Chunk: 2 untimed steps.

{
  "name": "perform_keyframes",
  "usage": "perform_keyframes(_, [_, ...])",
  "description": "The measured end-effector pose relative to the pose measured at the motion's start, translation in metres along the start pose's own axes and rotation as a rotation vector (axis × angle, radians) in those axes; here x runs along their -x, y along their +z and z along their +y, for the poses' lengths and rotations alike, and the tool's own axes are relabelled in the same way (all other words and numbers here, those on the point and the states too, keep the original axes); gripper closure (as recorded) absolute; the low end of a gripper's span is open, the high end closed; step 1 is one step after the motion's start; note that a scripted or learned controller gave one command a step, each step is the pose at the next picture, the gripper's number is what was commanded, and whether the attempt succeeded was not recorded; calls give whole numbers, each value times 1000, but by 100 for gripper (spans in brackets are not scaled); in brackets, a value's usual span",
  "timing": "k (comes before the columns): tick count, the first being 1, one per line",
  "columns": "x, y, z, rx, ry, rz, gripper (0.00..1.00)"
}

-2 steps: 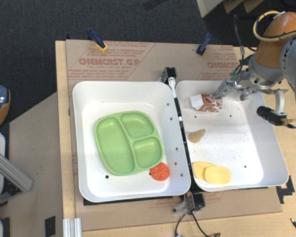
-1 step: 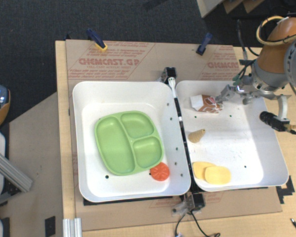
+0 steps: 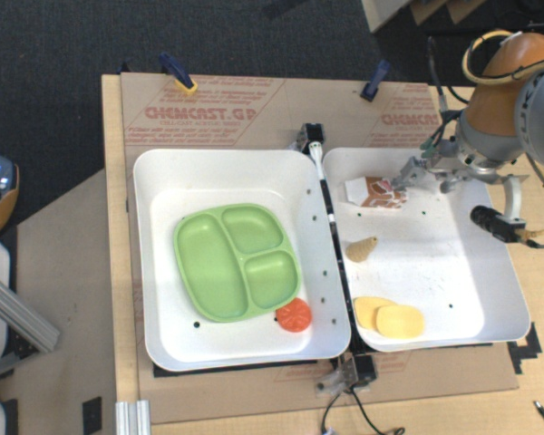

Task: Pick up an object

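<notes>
Gripper (image 3: 406, 178) hovers, grip state unclear, at the small red-and-white packet (image 3: 374, 191) in the right bin's (image 3: 490, 270) far corner; it looks light, flat, crinkly, likely best pinched across its edges.

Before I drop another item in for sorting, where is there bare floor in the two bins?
Right bin: bare floor between the tan piece and the right wall, above the yellow pieces. Crowded at its far end, where the gripper hangs over the packet. Left bin: green tray and red piece leave narrow margins.
</notes>
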State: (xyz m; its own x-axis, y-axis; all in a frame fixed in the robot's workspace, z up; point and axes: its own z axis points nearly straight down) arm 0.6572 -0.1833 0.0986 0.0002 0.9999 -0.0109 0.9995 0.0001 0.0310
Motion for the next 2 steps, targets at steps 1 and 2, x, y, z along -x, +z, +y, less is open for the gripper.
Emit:
perform_keyframes(1, [0,-1,-14,3,2,3,0])
perform_keyframes(2, [14,0,-12,-2,0,8,0])
